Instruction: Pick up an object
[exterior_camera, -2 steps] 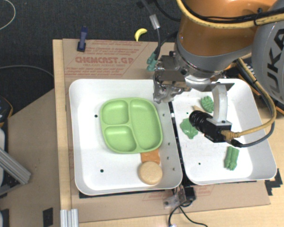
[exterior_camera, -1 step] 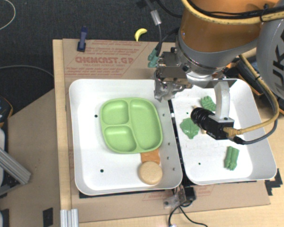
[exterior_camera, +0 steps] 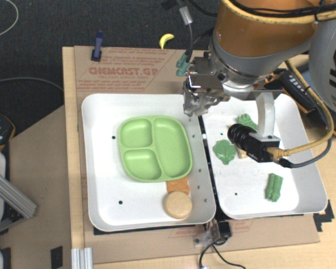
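Note:
My gripper (exterior_camera: 195,106) hangs from the grey and orange arm over the far end of the ridge between the two bins. I see nothing held in it. The left bin (exterior_camera: 98,167) carries a light green divided plate (exterior_camera: 155,148), with a tan round piece (exterior_camera: 178,204) and an orange piece (exterior_camera: 178,185) at the plate's near edge. In the right bin (exterior_camera: 302,198) lie a leafy green piece (exterior_camera: 224,151), a second green piece (exterior_camera: 247,120) farther back, and a green stick-shaped piece (exterior_camera: 274,186) near the front right.
A black cylinder on a white bracket (exterior_camera: 251,142) hangs from the arm over the right bin, trailing a yellow-tipped cable. The bins rest on a cardboard sheet (exterior_camera: 129,66). A yellow banana-shaped toy (exterior_camera: 166,39) and a blue item (exterior_camera: 97,46) lie beyond the bins.

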Motion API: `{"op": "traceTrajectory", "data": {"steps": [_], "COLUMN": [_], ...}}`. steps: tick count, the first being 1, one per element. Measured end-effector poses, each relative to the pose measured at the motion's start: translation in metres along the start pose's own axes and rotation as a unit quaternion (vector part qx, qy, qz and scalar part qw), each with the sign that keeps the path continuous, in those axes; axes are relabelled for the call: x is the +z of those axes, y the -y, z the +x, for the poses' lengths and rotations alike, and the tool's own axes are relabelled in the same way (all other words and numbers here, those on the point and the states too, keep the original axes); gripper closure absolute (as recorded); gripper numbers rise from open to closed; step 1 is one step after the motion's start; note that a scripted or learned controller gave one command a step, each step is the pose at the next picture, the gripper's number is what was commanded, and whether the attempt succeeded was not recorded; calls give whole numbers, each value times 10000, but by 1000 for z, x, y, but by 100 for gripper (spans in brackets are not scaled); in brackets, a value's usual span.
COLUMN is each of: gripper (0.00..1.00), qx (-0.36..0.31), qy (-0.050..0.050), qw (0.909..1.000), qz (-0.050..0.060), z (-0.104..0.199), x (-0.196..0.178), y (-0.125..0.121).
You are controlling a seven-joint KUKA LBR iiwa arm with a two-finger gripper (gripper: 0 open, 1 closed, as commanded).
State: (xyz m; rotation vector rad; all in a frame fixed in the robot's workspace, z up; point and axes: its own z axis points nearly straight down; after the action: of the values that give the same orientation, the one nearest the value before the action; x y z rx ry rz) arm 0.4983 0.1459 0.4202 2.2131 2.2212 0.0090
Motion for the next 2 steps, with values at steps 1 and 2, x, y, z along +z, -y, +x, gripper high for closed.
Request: {"op": "traceTrajectory", "data": {"steps": [1,2], "gripper": [100,100], "qx": [-5,22], "qy": [-2,7], "qw": [10000,10000], "qz": [-14,70], "z": [0,-5], "x": [-10,21], "y": [-1,20]}}
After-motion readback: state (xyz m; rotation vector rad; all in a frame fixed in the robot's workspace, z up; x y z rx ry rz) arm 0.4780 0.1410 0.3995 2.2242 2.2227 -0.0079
